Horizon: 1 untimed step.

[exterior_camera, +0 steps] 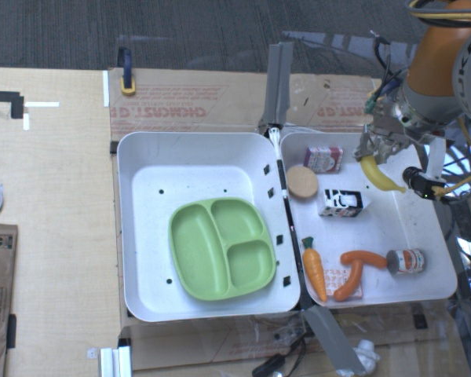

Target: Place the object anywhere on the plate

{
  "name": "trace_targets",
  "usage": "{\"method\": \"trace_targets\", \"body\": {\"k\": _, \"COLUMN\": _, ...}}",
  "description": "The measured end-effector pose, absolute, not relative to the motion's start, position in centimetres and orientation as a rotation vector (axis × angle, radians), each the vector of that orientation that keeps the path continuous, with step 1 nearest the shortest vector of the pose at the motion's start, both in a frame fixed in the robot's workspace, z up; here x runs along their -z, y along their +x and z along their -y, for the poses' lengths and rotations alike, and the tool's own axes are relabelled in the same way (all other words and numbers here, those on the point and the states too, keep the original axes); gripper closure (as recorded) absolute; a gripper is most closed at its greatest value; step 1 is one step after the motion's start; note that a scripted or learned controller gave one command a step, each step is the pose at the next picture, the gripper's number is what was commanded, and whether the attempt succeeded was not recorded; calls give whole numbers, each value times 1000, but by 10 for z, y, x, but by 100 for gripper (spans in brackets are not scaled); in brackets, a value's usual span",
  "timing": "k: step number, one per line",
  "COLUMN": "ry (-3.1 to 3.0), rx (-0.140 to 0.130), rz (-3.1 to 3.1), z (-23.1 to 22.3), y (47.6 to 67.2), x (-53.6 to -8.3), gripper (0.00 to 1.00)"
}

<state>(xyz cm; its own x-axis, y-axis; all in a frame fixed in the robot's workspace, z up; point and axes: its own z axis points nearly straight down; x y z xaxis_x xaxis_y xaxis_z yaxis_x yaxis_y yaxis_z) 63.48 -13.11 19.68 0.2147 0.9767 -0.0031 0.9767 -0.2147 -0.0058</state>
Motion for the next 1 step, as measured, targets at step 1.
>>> {"method": "trace_targets", "body": {"k": 1, "ry": -2386, "rx": -9, "rz": 2037, "z": 62, "y": 621, "x": -188, "gripper": 100}}
